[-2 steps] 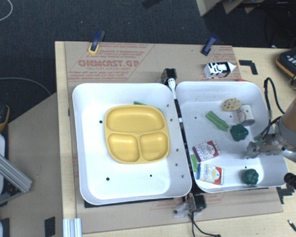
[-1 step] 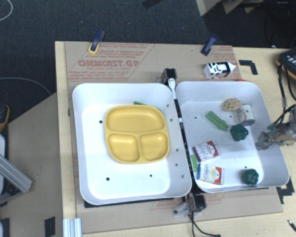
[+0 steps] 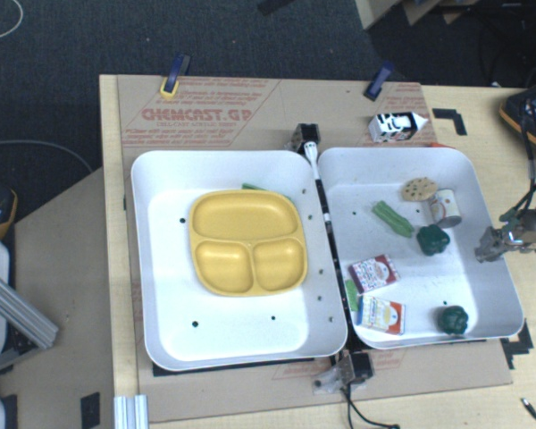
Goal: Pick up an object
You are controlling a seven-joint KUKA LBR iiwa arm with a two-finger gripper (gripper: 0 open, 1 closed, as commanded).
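The end effector (image 3: 495, 245) sits at the right bin's (image 3: 482, 186) right rim; its opening cannot be determined. The nearest object, a dark green piece (image 3: 432, 239), lies directly to its left, near.

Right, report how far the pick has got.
Done: nothing visibly picked. The green stick, cookie, broccoli piece and two small packets all lie in the right bin.
In hand: the tool sits at that bin's right rim with nothing seen in it.
Left: reach an object, grip it, lift it.
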